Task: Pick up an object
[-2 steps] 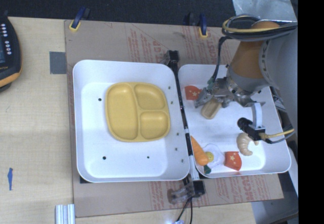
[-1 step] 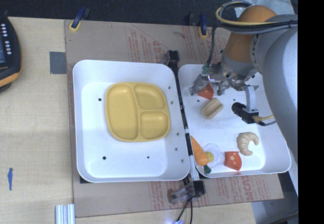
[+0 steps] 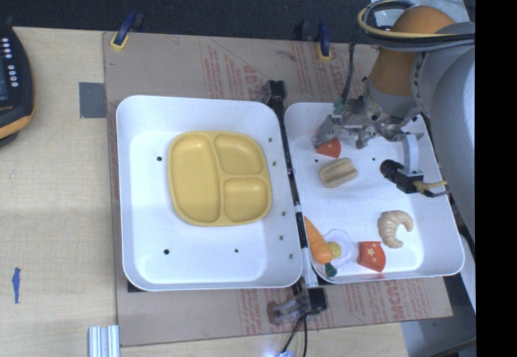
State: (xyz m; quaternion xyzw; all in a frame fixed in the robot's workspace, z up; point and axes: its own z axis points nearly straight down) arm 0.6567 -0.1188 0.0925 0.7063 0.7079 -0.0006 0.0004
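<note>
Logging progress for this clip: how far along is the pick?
Nothing looks picked yet. The tool sits low at the far end of the right bin, right by a red piece, with the bread roll just beyond; a grip isn't visible. Croissant and carrot lie in the bin. Grasp and lift remain.

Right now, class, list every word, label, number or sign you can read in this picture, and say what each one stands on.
No text can be quoted as it reads.
Faint reddish print on the cardboard sheet under the bins: too blurred to read.
Buttons and markings on the black and orange handheld device at the left edge: too small to read.
</note>
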